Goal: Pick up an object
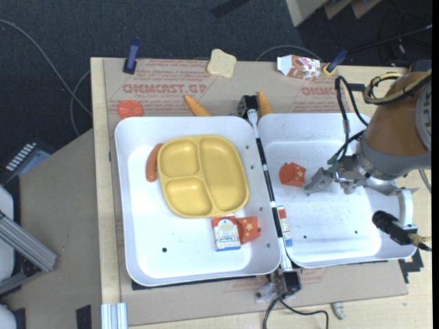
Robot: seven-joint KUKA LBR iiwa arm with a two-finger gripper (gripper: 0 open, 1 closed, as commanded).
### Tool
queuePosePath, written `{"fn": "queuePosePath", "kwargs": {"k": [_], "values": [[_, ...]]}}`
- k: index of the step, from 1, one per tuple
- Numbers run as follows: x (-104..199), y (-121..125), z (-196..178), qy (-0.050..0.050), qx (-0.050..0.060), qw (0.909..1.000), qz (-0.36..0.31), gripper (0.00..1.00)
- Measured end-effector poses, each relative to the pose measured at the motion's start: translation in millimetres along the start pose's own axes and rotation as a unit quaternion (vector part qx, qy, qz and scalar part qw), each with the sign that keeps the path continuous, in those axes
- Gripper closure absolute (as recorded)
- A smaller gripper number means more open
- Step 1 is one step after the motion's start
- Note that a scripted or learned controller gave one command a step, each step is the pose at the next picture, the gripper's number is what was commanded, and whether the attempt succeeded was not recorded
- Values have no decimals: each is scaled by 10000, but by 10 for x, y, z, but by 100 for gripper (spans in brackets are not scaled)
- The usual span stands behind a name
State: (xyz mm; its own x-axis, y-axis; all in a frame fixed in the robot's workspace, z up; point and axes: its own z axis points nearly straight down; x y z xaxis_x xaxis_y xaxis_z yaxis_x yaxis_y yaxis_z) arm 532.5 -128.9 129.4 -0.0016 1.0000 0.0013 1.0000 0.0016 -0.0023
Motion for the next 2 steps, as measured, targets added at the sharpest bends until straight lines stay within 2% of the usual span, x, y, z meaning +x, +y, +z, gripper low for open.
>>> {"fn": "queuePosePath", "kwargs": {"k": [1, 2], "values": [[382, 793, 31, -2, -17, 10000, -2, 0], [361, 707, 457, -2, 6, 10000, 10, 0]]}}
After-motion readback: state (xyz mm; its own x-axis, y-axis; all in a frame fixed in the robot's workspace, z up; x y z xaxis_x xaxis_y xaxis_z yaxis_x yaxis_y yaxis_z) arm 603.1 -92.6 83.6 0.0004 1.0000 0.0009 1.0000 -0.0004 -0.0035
